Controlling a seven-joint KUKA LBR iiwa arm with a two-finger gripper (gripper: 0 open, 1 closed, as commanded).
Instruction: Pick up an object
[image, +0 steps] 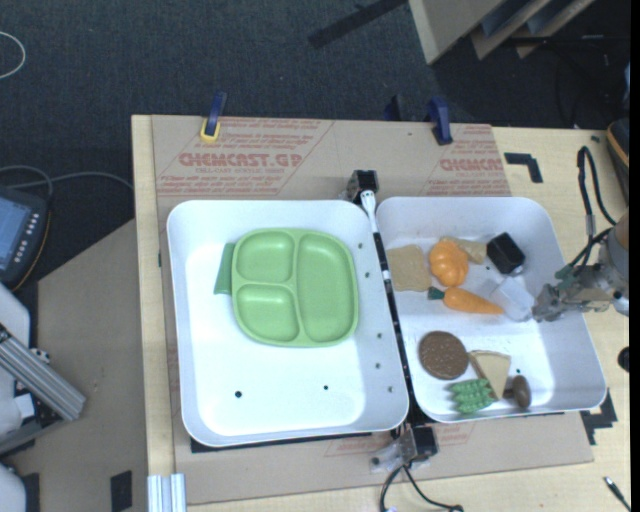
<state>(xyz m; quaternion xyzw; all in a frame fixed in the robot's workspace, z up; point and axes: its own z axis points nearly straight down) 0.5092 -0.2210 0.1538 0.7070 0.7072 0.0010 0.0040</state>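
A: Where is the gripper (556, 302)?

B: At the right bin's (570, 365) right side, low over the white floor. The arm enters from the right edge of the frame and is cut off there, so little more than the wrist hardware shows. The fingers point left, toward a clear, pale item (513, 296) that I can hardly separate from the bin floor.

A: Open or closed?

B: I cannot tell. The metal parts blur together at that spot, and nothing visibly sits between them.

A: What could it pick up?

B: An orange pepper-like piece (449, 261) sits near the middle of the right bin, with a carrot (470, 301) just below it and a tan flat piece (407, 268) to its left. A black block (505, 253) lies to the upper right, near the gripper. Lower down are a brown round disc (442, 354), a wedge that may be bread (491, 369), a green ridged item (470, 395) and a small dark brown lump (517, 393), too small to name.

A: And the left bin (200, 330)?

B: It holds a green divided plate (295, 286) with three compartments, lying flat. A darker green edge sticks out along its left side; what it belongs to is hidden beneath the plate.
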